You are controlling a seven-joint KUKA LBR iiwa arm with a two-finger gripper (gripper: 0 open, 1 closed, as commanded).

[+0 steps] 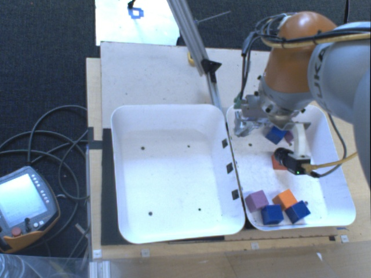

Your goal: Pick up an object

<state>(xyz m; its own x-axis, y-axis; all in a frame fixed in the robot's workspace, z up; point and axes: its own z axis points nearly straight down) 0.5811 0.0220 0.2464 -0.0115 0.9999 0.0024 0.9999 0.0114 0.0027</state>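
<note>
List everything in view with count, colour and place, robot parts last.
bins: 2, white, side by side on the bench.
purple block: 1, purple, near end of the right bin.
orange block: 1, orange, right of the purple block.
blue blocks: 2, blue, near end of the right bin, in front of the purple and orange ones.
far blue block: 1, blue, far part of the right bin, beside the claw.
red block: 1, red-orange, mid right bin, partly hidden.
pendant: 1, grey and orange, on the floor at left, with cables.
pole: 1, grey, slanting over the bench's far side.
arm: 1, grey with orange band, from the right.
claw: 1, metal, over the right bin's far part.
</note>
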